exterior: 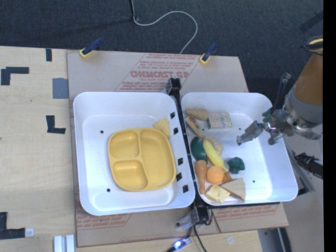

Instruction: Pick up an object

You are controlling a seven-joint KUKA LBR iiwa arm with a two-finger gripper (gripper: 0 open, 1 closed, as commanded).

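My gripper (260,136) hangs over the right part of the right bin (273,193), fingers apart, with nothing between them. One dark finger (247,135) points left toward the toy food. To its left lie a pale speckled block (219,121), a tan bread piece (197,114), a banana (212,152) and a dark green pepper (198,149). Below the gripper sits a small teal piece (236,165). Toward the front lie an orange (214,174), a carrot (201,177) and a pale wedge (227,191).
The left bin (86,140) holds a yellow divided plate (142,159) and a yellow wedge (162,126) by the shared wall. Black clips (174,85) join the bins. Both stand on cardboard (121,75); a white cable (168,17) runs behind.
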